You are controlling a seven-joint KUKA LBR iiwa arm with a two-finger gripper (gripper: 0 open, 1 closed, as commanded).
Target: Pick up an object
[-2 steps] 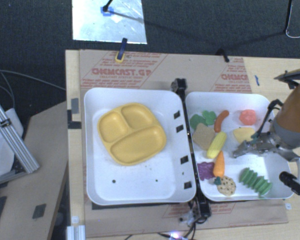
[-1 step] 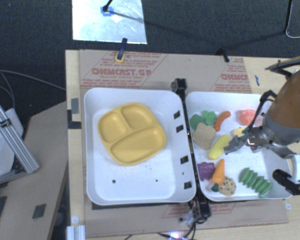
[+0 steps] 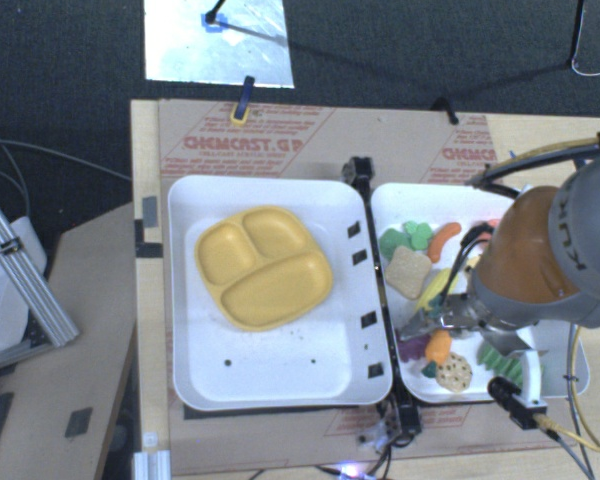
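Note:
The right bin (image 3: 450, 196) holds toy food. At its back lie a green leafy piece (image 3: 411, 235) and an orange carrot (image 3: 446, 237). A tan bread slice (image 3: 408, 271) and a yellow banana (image 3: 434, 287) sit in the middle. Toward the front are a purple piece (image 3: 411, 347), a small orange fruit (image 3: 437, 346), a speckled cookie (image 3: 453, 372) and a green ridged piece (image 3: 502, 362). My gripper (image 3: 427, 322) hangs low over the bin's front left, just above the orange fruit and the purple piece. The arm's orange band hides the bin's right part.
The left bin (image 3: 280, 368) carries a yellow divided plate (image 3: 263, 266) in its back half. A black divider bar (image 3: 378, 278) with clips runs between the bins. A small red piece (image 3: 481, 232) peeks out beside the arm at the right bin's back.

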